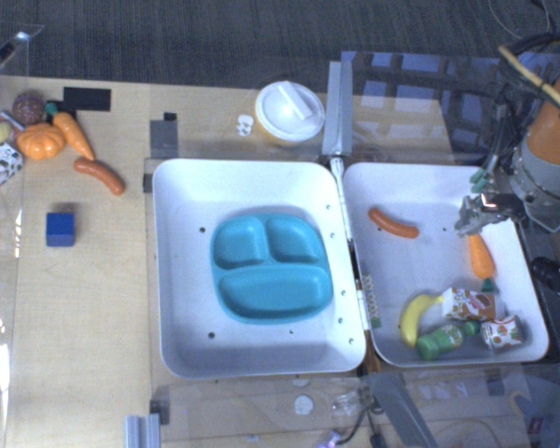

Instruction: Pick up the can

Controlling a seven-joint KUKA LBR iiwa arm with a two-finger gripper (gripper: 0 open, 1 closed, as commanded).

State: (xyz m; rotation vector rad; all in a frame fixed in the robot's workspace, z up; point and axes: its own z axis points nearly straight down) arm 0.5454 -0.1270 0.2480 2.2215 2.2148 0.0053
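Observation:
The can (501, 332), small with a red and white label, lies in the front right corner of the right bin (420, 194). My gripper (474, 217) hangs over the bin's right side, just above the top end of an orange carrot (482, 256). It is well behind the can and apart from it. Nothing shows held at its tip.
Also in the right bin are a sausage (393, 222), a banana (413, 315), a green bottle (441, 342) and a printed carton (470, 303) beside the can. The left bin (182, 250) holds a blue divided tray (272, 266). A white bowl (289, 111) and toy foods lie on the bench.

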